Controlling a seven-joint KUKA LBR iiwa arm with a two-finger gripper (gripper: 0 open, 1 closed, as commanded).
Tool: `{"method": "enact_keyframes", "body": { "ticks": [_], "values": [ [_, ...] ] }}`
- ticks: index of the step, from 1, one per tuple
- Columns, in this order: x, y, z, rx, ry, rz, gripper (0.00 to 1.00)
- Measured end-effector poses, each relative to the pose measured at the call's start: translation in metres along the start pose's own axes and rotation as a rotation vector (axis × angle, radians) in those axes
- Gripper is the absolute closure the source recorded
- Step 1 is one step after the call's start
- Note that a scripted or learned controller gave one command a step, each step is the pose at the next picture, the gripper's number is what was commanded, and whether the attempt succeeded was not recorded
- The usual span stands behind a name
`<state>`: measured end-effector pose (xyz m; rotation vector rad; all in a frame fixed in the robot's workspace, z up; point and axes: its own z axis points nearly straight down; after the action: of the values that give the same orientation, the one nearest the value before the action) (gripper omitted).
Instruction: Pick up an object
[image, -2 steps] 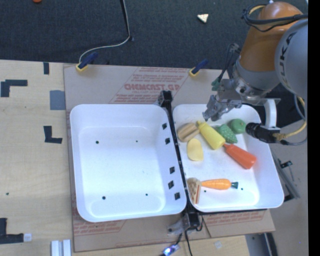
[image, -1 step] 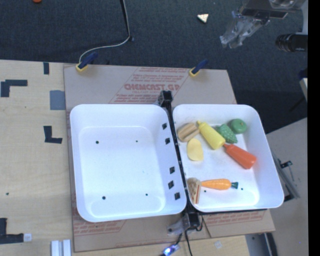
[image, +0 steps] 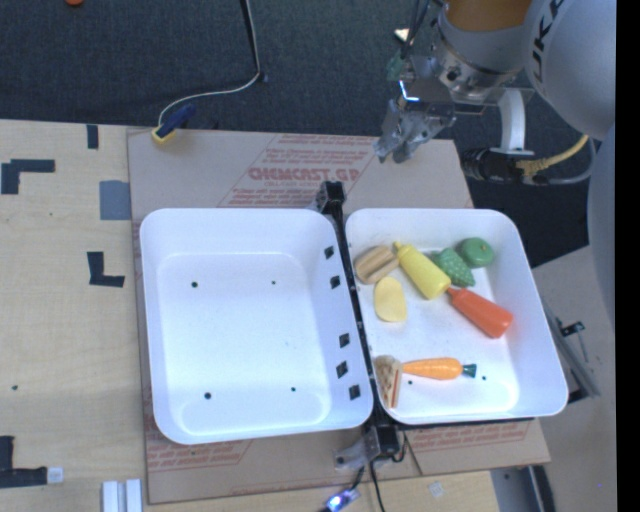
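Claw (image: 400, 142) beside "CHEMCAST" cardboard (image: 290, 175)

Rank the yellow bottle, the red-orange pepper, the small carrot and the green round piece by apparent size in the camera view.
1-2. yellow bottle and red-orange pepper: look alike, not ranked.
3. small carrot, thinner.
4. green round piece.

Glossy white plastic bins (image: 240, 235); matt cardboard sheet (image: 290, 170); glossy plastic carrot (image: 432, 369).

White bins (image: 240, 225), yellow bottle (image: 423, 272), orange-red carrot (image: 481, 312), green vegetable (image: 476, 251), tan bun (image: 375, 263), pale yellow chip (image: 390, 300)
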<state>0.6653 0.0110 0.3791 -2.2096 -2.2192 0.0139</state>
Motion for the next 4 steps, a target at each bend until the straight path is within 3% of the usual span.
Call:
{"method": "enact_keyframes", "body": {
  "ticks": [1, 2, 3, 4],
  "values": [
    [-0.005, -0.01, 0.125, 0.003, -0.002, 0.004, 1.0],
    [0.021, 0.002, -0.115, -0.032, 0.0, 0.0, 1.0],
    [0.02, 0.002, -0.019, -0.003, -0.002, 0.003, 1.0],
    [0.008, -0.015, 0.104, 0.003, -0.002, 0.005, 1.0]
  ]
}}
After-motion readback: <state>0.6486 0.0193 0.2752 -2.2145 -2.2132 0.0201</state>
